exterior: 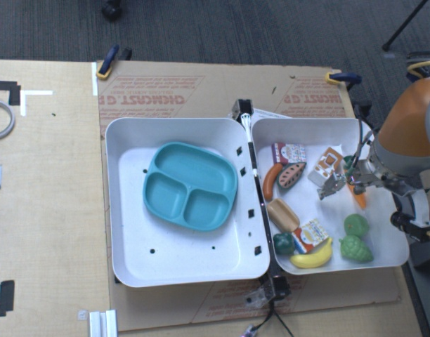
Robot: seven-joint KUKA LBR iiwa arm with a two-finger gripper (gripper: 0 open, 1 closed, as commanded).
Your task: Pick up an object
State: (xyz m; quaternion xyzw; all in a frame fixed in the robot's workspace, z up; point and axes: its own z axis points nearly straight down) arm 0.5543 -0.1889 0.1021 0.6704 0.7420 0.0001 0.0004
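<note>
carrot [360, 196] just right of jaws [332, 186]

A cardboard-covered bench [53, 209] carries two white bins [124, 209] [383, 251] side by side.

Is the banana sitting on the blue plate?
No, the banana lies in the right bin near its front edge, while the blue plate is in the left bin.
</note>
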